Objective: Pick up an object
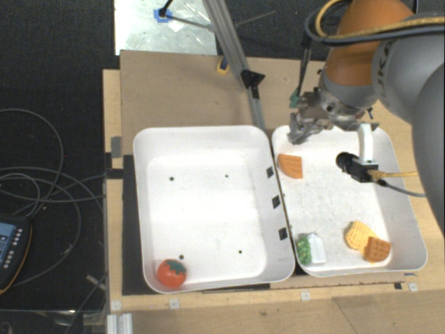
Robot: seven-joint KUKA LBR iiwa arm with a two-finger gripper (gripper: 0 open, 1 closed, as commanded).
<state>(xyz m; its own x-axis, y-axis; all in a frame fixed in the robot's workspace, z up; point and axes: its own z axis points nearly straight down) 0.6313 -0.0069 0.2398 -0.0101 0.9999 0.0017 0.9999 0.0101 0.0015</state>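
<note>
One orange wedge looks like the likeliest target, since it lies in the right bin near the far left corner, just below and left of the hand. That hand hangs low over the bin's far edge, and whether it is released or clenched I cannot tell; nothing shows between its tips.

Several things could go wrong from here, as I judge it. The wedge sits close to the wall where the two bins meet, so a descent aimed slightly left could land a tip on the rim rather than the floor. It also looks flat and low, so a grip that closes a little high would slide over it and come up with nothing. A push from one side could shove it against the wall or tip it on edge. A black fitting with a yellow cable rides beside the wrist, and a sideways sweep might drag it across the bin.

Counting what lies about: in the right bin, one orange wedge, one yellow waffle piece touching one orange waffle piece near the front right corner, and one small green and white packet by the front left wall. In the left bin, one red tomato-like ball rests in the front left corner. Two bins stand side by side on the counter, served by one arm.
</note>
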